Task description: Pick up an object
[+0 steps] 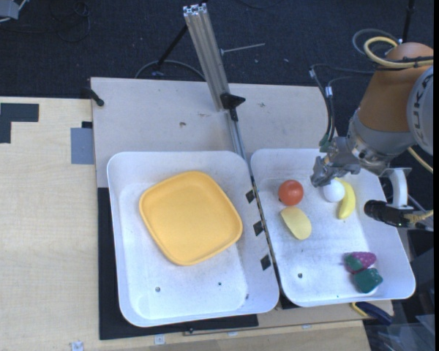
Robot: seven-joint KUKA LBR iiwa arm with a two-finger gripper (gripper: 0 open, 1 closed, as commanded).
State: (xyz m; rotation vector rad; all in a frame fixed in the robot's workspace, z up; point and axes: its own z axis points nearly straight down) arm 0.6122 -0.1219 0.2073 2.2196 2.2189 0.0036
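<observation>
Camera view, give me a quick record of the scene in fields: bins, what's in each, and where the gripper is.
left bin: yellow plate
right bin: red tomato, yellow lemon piece, white egg, banana, purple and green pieces
gripper: over right bin, just above the white egg
grasp: cannot tell

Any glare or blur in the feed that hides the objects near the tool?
Camera view: light is even, both bins bright but not washed out; the white egg-like piece blends into the right bin beside the tool; the background is dark; edges are slightly soft.
</observation>
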